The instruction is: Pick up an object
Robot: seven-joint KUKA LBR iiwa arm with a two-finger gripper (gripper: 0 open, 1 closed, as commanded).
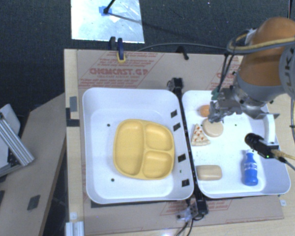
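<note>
Hovering low over the right bin (280, 181), near its back-left corner: fingers (215, 116) down on the round beige disc (213, 129), spread impossible to judge, no grip confirmed. Beside it, pizza slice (200, 135) against the left wall; blue bottle (250, 168) toward the front-right corner.

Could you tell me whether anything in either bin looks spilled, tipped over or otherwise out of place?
Only the blue bottle stands out: it lies on its side near the right bin's front corner. The yellow tray sits flat; nothing looks spilled or damaged.
</note>
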